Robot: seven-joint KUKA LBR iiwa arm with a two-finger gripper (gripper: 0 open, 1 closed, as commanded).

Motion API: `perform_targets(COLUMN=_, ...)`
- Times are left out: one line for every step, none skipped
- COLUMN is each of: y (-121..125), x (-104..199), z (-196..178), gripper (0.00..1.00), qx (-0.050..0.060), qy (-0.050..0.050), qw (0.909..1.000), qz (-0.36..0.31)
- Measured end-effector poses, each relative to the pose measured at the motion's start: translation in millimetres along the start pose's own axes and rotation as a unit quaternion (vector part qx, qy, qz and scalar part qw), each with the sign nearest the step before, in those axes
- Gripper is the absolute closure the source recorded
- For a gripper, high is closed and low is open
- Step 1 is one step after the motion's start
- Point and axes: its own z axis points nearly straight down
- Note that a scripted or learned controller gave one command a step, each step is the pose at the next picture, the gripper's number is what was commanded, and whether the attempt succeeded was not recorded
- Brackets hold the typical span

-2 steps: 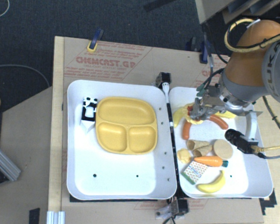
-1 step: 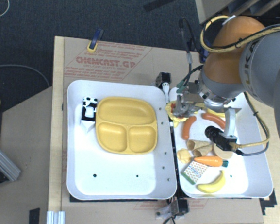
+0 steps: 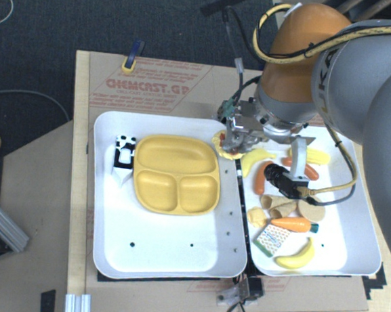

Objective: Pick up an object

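Where the 2 bins meet at their far end, the gripper is seen low over the dividing rims, with the arm reaching in from the right above the right bin. Whether it is clenched, released or grasping anything cannot be told. A small yellow piece is found just beside it on the left, at the far right corner of the left bin; whether the 2 touch cannot be told. A pale banana is laid just beside the gripper on its near right, close to the right bin's left wall.

Nearer the camera, the right bin is crowded. An orange sausage, a carrot, a patterned box and a 2nd banana are packed close together, with tan chunks among them. Bare floor is left along that bin's right side and near right corner.

In the left bin, a yellow 3-part tray is set in the far half, its right edge near the dividing wall. A black-and-white block is placed just beside its left edge. The near half of that bin's floor is left open.
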Motion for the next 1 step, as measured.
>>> perform_targets(y=9.9, x=20.2, z=14.5, gripper=1.0, qx=0.001, qy=-0.001, qw=1.0, qz=0.001)
